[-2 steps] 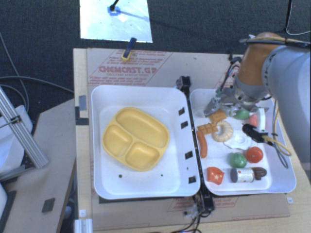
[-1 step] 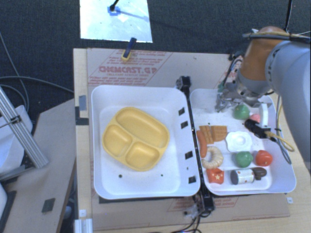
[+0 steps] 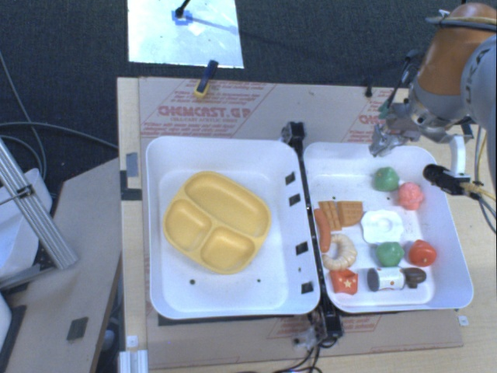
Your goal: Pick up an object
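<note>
The right bin (image 3: 446,231) holds several toy foods. A green piece (image 3: 385,179) and a pink piece (image 3: 411,196) lie at the far side. An orange waffle (image 3: 342,212), a white fried egg (image 3: 382,225), an orange carrot (image 3: 322,231) and a curled shrimp (image 3: 340,252) sit in the middle. Another green piece (image 3: 389,252), a red tomato (image 3: 422,252), a red block (image 3: 344,281), a grey-white can (image 3: 386,279) and a brown piece (image 3: 415,276) lie near the front. My gripper (image 3: 382,144) hangs over the bin's far rim, just above and behind the first green piece, with nothing seen in it.
The left bin (image 3: 167,162) holds a yellow divided plate (image 3: 217,221). A black hinge strip (image 3: 303,208) runs between the bins. The grey and orange arm (image 3: 454,61) fills the top right. A black part (image 3: 443,179) juts over the right bin's far right rim.
</note>
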### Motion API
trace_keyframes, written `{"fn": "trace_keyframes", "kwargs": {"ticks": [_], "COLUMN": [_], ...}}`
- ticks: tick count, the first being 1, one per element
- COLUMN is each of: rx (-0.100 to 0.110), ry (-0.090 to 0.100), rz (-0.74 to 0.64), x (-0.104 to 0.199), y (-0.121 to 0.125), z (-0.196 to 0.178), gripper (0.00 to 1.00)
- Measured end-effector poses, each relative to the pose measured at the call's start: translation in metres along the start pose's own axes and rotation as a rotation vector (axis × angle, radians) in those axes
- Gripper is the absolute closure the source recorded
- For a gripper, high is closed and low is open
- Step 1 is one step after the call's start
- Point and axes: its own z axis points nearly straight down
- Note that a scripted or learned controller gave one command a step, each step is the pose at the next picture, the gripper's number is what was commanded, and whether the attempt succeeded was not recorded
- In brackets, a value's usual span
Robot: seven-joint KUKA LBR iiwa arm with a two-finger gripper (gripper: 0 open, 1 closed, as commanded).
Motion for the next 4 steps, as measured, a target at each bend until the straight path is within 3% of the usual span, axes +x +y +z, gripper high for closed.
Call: {"fn": "trace_keyframes", "kwargs": {"ticks": [1, 2, 3, 4], "rx": [0.009, 0.008, 0.011, 0.005], "ry": [0.001, 0.000, 0.002, 0.002], "rz": [0.002, 0.002, -0.001, -0.005], "x": [-0.031, -0.074, -0.070, -0.070], "y": [-0.041, -0.054, -0.060, -0.035], "z": [-0.019, -0.024, -0.005, -0.005], "gripper": [1.00, 1.00, 1.00, 1.00]}}
